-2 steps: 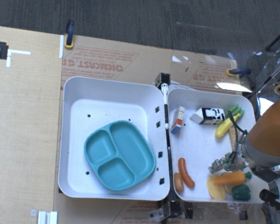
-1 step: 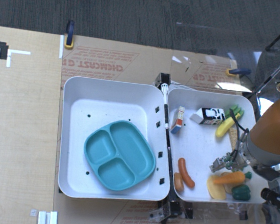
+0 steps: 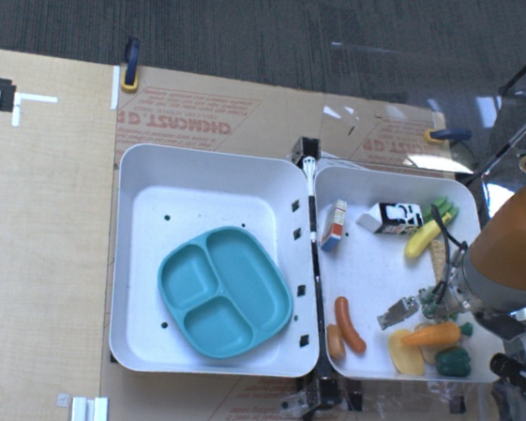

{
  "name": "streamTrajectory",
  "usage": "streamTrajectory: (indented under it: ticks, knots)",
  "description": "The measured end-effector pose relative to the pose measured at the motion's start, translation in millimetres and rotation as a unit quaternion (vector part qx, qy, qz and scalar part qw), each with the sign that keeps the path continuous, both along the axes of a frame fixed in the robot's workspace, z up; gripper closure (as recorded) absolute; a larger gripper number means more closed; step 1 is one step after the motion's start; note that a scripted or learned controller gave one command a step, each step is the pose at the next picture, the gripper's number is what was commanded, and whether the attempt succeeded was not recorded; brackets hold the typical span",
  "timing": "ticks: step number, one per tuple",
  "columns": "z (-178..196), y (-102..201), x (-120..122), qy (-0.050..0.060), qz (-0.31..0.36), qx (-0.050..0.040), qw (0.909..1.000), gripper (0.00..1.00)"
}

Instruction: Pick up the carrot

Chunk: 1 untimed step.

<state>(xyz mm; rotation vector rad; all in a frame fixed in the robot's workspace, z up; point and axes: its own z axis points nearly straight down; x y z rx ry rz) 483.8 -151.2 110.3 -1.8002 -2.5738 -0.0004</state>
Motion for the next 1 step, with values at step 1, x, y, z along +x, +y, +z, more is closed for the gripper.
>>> streamTrajectory:
  ticks: [1]
  knots:
    - [-20.8, -14.6, -5.8, 0.001, 0.105, 0.0009, 0.9945, 0.0]
